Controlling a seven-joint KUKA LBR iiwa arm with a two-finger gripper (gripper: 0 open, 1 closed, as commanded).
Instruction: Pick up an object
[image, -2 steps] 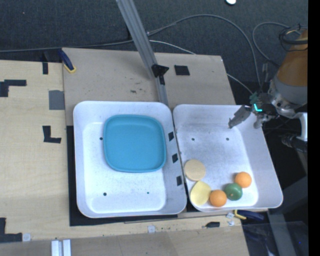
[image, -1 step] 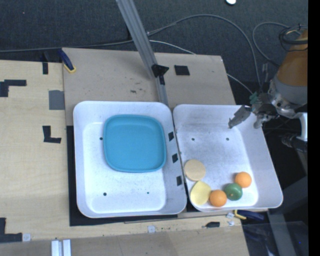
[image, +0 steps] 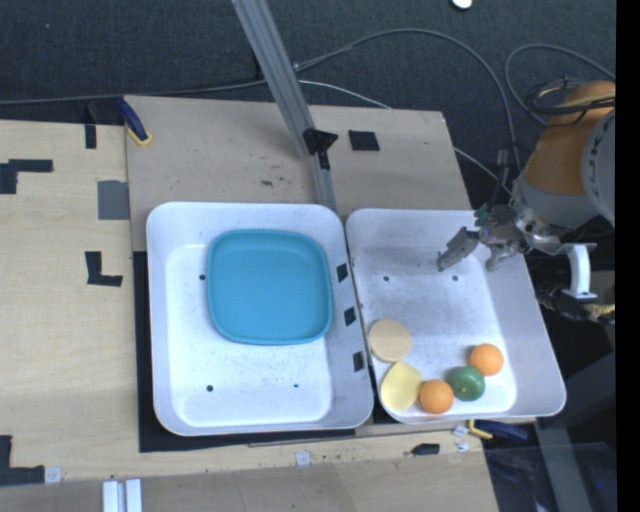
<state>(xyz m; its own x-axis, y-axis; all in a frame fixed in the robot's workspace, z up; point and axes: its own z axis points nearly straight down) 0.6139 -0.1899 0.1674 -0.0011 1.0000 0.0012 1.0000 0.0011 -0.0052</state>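
The right bin (image: 520, 300) holds several small items near its front: a pale tan round piece (image: 389, 340), a yellow piece (image: 400, 385), two orange balls (image: 435, 397) (image: 486, 359) and a green ball (image: 466, 381). My gripper (image: 474, 250) hangs over the far right part of this bin, well behind those items. Its two fingers are spread apart with nothing between them.
The left bin (image: 180, 300) carries a blue square plate (image: 269, 285). A grey metal pole (image: 290, 95) slants down to the gap between the bins. Cables (image: 470, 60) lie on the dark floor behind the right bin.
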